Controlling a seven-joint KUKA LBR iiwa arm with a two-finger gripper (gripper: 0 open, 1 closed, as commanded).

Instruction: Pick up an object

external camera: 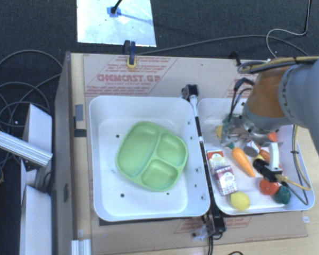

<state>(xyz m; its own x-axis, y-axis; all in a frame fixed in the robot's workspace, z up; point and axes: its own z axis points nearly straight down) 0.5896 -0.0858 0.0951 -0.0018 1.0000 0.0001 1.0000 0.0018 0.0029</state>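
Observation:
My gripper (231, 135) reaches down into the back left part of the right bin (303, 169), under the orange band of the wrist. Just in front of it lies an orange carrot (243, 161), pointing to the front right. A red and white box (222, 173) lies to the left of the carrot, near the bin's left wall. A yellow lemon (240, 200) sits at the front of the bin. A red tomato (268, 186) and a dark green object (282, 195) rest at the front right. A small yellow piece (220, 130) shows beside the gripper, partly hidden.
The left bin (101, 142) holds a green divided plate (151, 155). A black rod (198, 129) runs along the rim between the two bins. Small orange and red items (265, 154) lie close under the wrist. Cables trail over the bench's back right.

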